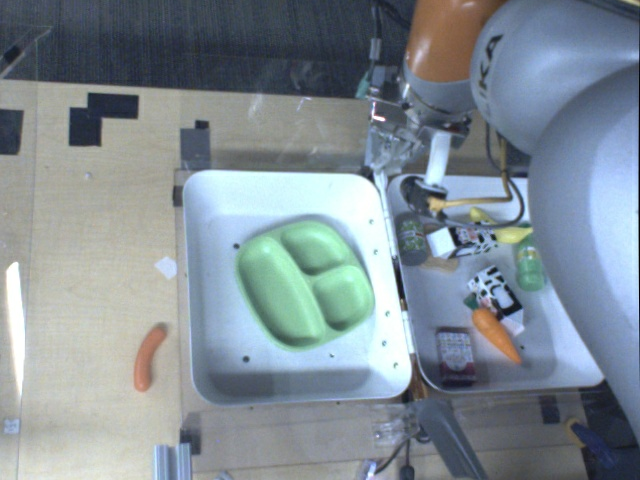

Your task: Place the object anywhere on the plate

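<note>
One plate (303,286), rt bin (548,360) part-hidden by arm (560,88)

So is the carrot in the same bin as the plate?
No, the carrot lies in the right bin, the green plate in the left bin.

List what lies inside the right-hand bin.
In the right bin: an orange carrot, a green bottle, a dark red box, a yellow piece and a black-and-white packet, among others. The arm covers the bin's right side, so anything there is hidden.
</note>
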